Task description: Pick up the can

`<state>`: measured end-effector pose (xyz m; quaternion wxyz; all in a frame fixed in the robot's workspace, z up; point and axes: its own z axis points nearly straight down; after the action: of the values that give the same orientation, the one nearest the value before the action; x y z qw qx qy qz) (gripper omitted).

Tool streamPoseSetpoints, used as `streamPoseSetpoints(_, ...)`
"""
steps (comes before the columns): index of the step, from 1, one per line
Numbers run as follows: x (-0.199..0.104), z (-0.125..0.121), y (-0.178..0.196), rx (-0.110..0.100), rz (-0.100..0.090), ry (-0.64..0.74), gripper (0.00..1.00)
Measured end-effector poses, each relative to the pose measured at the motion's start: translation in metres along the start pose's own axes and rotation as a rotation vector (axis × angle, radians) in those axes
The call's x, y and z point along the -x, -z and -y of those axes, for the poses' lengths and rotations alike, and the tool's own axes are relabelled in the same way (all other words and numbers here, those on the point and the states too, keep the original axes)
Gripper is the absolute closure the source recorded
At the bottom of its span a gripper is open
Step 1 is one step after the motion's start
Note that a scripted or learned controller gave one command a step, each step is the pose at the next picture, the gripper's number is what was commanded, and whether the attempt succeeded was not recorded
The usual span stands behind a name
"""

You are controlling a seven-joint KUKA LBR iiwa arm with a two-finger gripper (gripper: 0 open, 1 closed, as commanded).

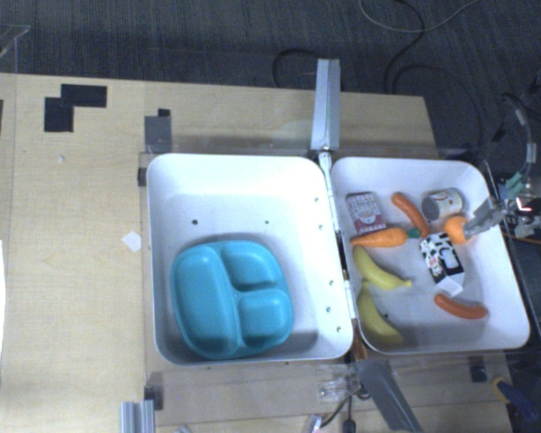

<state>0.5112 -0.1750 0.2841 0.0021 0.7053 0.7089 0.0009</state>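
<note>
The can (443, 203) is a small silver tin lying on its side in the far right part of the right bin (514, 318). An orange carrot (409, 211) lies just left of it. A small orange piece (457, 229) sits just in front of it. Nothing touches the can from above.
The right bin also holds a second carrot (380, 238), two bananas (380, 271), a black-and-white carton (443, 259), a sausage (461, 308) and a small red box (364, 209). A grey strip (484, 213) reaches over its right rim. A blue divided tray (232, 298) lies in the left bin (189, 188).
</note>
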Motion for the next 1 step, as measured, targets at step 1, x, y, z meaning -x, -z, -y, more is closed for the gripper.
streamPoseSetpoints(1, -0.0130, 0.0220, -0.1715, 0.001, -0.001, 0.012, 0.00)
